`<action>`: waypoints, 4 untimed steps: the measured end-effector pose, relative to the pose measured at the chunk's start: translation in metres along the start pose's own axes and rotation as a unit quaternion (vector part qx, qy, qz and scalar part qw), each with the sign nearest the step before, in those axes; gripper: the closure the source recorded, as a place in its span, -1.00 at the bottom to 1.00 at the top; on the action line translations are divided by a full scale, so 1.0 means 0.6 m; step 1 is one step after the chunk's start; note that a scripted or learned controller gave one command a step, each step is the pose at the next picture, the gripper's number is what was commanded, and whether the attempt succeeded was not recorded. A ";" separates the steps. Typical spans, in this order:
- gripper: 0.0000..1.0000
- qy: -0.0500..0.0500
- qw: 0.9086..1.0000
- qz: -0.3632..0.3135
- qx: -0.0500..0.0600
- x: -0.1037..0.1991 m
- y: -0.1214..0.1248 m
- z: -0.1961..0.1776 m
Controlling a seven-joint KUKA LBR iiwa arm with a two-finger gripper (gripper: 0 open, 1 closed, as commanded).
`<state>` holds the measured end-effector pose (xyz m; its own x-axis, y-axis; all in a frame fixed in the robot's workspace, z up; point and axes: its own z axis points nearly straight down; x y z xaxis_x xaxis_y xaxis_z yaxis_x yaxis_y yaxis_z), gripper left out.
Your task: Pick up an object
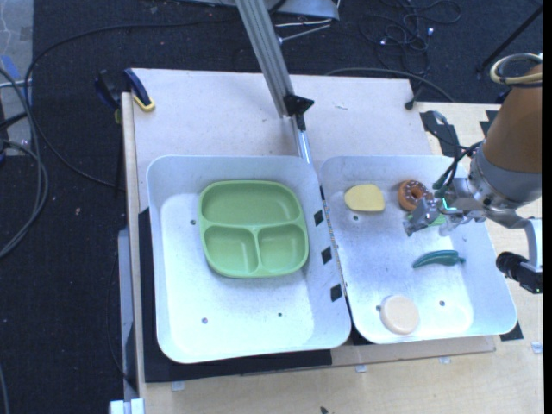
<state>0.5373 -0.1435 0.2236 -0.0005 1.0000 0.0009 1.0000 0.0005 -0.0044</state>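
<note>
**Arm poised over right bin, no object yet taken**

A grey robot arm with an orange band reached in from the right over the right-hand shallow white bin (483, 313) on the bench (216, 110). Its pincer (424, 221) hung low in the far right part of that bin, just beside a small brown-and-orange ring-shaped toy (410, 194) and just far of a slim curved green toy (437, 259).

To do this step well, the arm would probably need to centre over one item, most likely the ring or the green piece, and descend straight so neither was nudged aside.

Whether the pincer was apart or together could not be told; nothing was seen between its tips.

A yellow rounded block (365, 199) lay left of the ring. A cream round disc (400, 314) sat at the near edge. The left bin (172, 317) held a green divided plastic plate (254, 228).
</note>
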 end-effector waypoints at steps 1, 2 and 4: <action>-1.00 0.000 1.000 0.000 -0.002 0.000 0.002 -0.003; -1.00 0.000 1.000 0.000 -0.001 0.005 -0.003 0.069; -1.00 -0.001 1.000 0.001 -0.003 0.006 -0.009 0.219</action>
<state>0.5314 -0.1400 0.0922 0.0007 1.0000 -0.0009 1.0000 -0.0007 0.0011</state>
